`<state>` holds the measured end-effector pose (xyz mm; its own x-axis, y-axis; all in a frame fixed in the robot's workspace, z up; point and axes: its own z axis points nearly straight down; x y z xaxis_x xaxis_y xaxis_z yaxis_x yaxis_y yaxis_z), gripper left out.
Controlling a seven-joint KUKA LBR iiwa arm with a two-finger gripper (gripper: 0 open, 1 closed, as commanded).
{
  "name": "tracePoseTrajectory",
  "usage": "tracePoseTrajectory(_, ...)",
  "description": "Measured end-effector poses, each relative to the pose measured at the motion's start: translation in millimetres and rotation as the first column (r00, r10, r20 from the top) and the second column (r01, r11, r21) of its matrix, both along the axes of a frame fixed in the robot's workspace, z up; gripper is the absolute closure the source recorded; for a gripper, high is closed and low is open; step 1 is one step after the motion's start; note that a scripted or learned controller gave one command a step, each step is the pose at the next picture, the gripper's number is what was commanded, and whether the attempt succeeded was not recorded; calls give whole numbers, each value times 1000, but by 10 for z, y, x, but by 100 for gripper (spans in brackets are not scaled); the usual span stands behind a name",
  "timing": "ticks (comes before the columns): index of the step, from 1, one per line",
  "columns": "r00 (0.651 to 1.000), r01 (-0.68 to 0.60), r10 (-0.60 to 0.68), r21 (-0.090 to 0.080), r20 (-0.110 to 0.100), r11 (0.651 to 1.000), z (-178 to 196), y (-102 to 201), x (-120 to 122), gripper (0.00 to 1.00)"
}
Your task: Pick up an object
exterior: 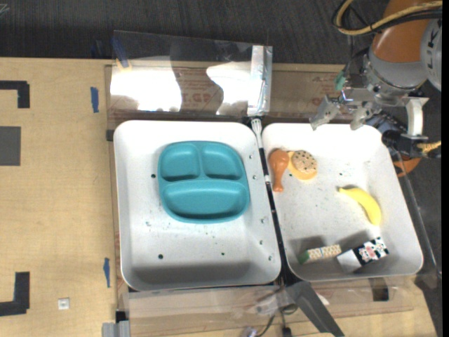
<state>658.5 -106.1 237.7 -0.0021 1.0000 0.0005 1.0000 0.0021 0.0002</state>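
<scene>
In the right bin (393, 161) lie several objects. An orange drumstick (279, 166) rests at the far left of that bin, touching a round cookie (304, 164). A yellow banana (363, 203) lies toward the right side. Near the front edge sit a small flat bar (323, 253) and a black-and-white patterned block (370, 252). My gripper (339, 114) hovers over the far rim of the right bin, its two fingers spread apart with nothing between them.
The left bin (133, 209) holds a teal divided plate (203, 180). A clear plastic sheet (189, 79) stands behind the left bin. Cables (365, 9) loop near the arm at the upper right.
</scene>
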Motion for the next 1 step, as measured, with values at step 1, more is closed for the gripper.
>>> tracePoseTrajectory(1, 977, -215, 215, -3, 3, 977, -49, -338, 89, 0)
